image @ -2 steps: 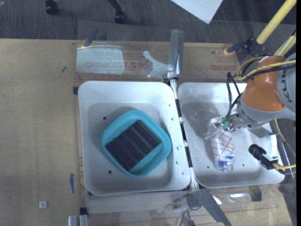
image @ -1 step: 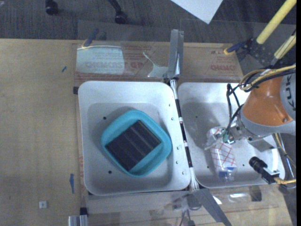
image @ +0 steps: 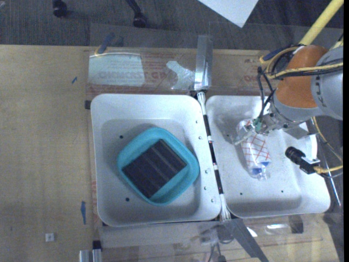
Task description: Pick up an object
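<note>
Hiding its own opening, the tool [image: 260,125] meets a crinkled packet [image: 255,150]; grip unclear.

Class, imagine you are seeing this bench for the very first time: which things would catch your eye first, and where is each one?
The bright turquoise container with a dark ridged insert stands out in the left bin. In the right bin lies a crumpled clear packet with red crosshatching. Above it, at the right, is the arm's orange band, trailing black and yellow cables.
</note>
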